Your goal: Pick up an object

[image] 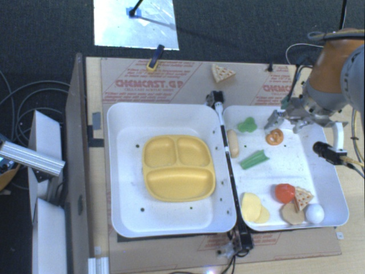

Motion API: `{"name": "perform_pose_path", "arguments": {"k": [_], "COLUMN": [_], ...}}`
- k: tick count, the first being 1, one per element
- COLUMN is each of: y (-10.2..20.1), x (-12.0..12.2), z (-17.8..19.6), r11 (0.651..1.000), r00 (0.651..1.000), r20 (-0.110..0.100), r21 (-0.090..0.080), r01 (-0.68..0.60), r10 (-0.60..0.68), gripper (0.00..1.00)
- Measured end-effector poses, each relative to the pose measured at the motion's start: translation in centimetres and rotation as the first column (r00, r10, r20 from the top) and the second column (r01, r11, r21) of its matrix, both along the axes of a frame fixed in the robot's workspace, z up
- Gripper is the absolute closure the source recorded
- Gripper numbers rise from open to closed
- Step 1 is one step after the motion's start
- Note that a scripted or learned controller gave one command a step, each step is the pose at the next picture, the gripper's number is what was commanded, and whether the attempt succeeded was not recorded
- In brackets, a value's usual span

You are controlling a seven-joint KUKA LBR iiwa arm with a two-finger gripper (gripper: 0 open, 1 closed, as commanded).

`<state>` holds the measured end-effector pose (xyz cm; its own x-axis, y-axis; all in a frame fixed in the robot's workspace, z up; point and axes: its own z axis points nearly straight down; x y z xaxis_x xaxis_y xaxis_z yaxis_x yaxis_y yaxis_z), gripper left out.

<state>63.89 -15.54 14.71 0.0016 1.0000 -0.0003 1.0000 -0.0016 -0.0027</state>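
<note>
On the desk's right bin (328, 178), we see the spread pincer (285, 119) hovering just above the pretzel (275, 136), nothing pinched.

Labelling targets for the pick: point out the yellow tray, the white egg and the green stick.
yellow tray (178, 168): camera view, on its large lower compartment.
white egg (314, 213): camera view, on its top.
green stick (254, 160): camera view, mid-length.

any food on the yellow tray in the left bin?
No. The yellow tray sits bare in the left bin; the toy food, such as the tomato, lies in the right bin.
</note>
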Motion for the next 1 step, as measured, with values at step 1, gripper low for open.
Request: {"name": "perform_pose_path", "arguments": {"k": [1], "y": [0.34], "x": [-0.67], "z": [-3.27], "r11": [1.000], "r00": [1.000], "r20": [0.002], "r21": [0.000], "r01": [-0.003], "r10": [0.003], "gripper": [0.00]}}
